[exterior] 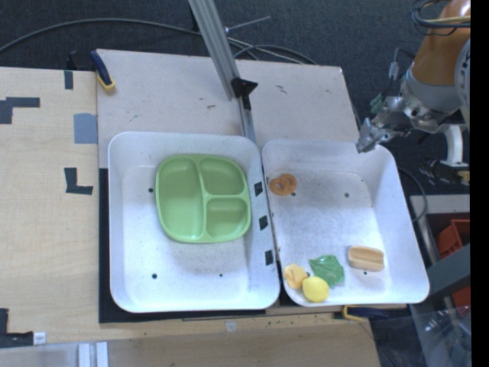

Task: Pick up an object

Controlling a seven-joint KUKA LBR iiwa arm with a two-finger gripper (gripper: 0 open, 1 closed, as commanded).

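The right bin point(386, 205) holds a brown cookie-like piece point(283, 183) near its back left. Along its front lie a tan bread-shaped piece point(366, 258), a green leafy piece point(328, 268), a yellow lemon point(315, 288) and a small orange-yellow piece point(294, 274). My gripper point(367, 139) hangs over the right bin's back right corner, apart from all of them. Nothing shows between its fingers.
The left bin point(130, 205) holds a green divided plate point(203, 198). A slanted metal post point(216, 40) rises behind the bins' shared wall. Cables run over the dark floor at the back, and a blue-yellow clamp point(102, 70) sits on the board's back left corner.
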